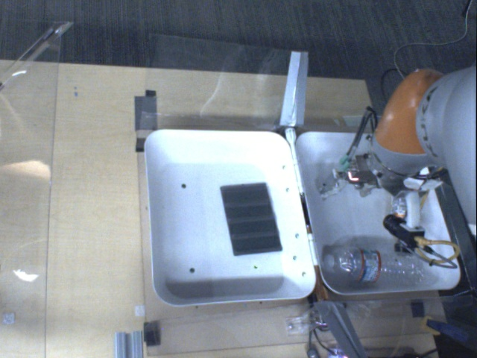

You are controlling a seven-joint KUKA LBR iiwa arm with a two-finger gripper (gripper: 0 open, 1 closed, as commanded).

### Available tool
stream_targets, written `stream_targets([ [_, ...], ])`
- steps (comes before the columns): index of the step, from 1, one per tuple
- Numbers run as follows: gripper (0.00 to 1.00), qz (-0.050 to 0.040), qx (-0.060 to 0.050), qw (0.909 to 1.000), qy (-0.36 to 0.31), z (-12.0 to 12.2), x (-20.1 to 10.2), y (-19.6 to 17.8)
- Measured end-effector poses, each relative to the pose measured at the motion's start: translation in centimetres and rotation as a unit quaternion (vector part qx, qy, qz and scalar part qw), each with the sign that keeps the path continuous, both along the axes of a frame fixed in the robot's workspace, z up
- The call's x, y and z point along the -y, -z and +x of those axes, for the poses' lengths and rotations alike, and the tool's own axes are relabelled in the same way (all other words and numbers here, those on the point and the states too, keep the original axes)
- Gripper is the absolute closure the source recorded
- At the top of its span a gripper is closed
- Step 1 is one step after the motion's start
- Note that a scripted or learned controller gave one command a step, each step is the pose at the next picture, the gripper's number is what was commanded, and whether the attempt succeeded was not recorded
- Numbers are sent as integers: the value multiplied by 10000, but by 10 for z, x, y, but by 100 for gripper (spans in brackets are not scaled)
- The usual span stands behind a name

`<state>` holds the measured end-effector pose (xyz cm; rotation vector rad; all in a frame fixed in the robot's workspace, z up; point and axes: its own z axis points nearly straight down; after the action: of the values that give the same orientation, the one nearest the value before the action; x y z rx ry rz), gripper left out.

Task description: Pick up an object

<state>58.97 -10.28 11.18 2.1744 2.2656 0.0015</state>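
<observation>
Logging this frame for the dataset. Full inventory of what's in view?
bench: 1, light wood, under both bins
bins: 2, white, side by side; left bin, right bin
pad: 1, dark grey ribbed rectangle, middle of left bin
bottle: 1, clear plastic with a dark label, lying on its side at the near edge of right bin
clear sheet: 1, transparent, over the bench's left side
arm: 1, grey with orange band, reaching in over right bin
end effector: 1, above right bin's far part
</observation>
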Motion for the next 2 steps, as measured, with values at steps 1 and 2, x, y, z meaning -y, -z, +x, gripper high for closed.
stream_targets([
  [1,0,-6,25,9953,-971,-4,-27,-74],
  [2,0,-22,49,9907,-1356,-15,55,22],
])
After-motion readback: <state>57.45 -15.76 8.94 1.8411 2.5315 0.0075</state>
